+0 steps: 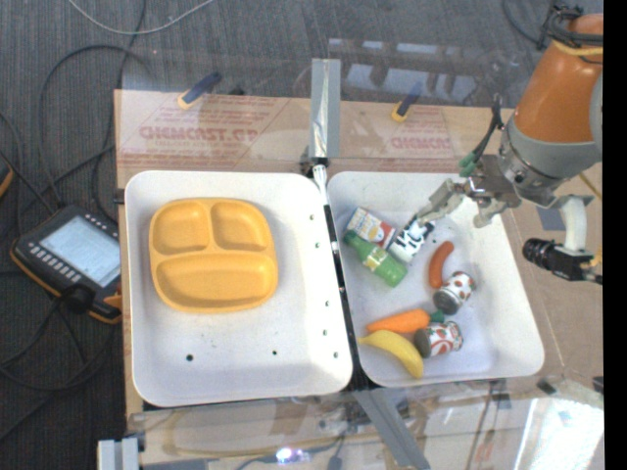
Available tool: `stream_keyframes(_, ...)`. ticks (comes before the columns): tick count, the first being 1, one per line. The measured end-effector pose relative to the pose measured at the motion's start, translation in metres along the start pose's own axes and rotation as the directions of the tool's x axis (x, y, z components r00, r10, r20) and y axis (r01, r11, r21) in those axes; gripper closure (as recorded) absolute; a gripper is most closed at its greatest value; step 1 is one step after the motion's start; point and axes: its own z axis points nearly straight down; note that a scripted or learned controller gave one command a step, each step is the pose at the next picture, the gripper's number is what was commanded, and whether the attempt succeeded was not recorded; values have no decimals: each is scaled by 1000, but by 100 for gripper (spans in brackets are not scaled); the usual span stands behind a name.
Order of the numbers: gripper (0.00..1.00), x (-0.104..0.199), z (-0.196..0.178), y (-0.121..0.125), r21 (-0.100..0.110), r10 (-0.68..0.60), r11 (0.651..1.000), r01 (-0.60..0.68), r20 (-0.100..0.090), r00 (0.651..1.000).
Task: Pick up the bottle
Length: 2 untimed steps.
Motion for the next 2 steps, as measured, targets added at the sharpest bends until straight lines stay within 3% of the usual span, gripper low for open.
stream_keyframes(1,0,21,123,22,1,-69,998,69,1,998)
stream_keyframes(2,0,29,171,6,-14,79,997,-79,0,997)
